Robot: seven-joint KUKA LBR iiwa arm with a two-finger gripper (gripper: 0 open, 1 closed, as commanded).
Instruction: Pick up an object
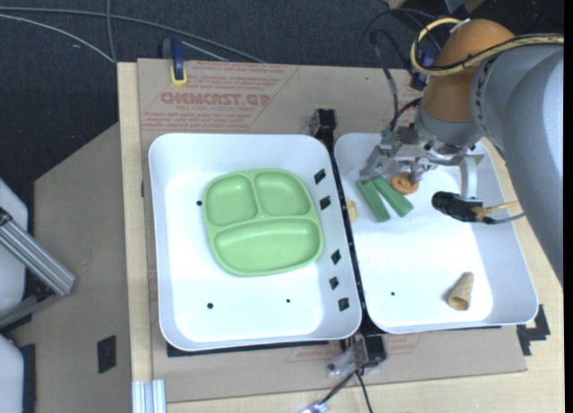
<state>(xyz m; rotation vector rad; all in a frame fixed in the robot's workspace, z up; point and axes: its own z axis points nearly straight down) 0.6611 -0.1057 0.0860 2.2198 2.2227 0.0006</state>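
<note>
Jaws look spread wide with nothing between them, gripper point(395, 166) hanging low in the right bin point(501, 263). Green sticks point(384, 196) lie just below the fingertips, a small orange bit point(406, 184) right beside them. Looks like the reach-in step; next it needs a short drop, then a squeeze.

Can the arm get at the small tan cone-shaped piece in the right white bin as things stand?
Probably yes. The small tan cone-shaped piece lies alone on bare floor of the right white bin, apart from the green sticks under the gripper.
</note>
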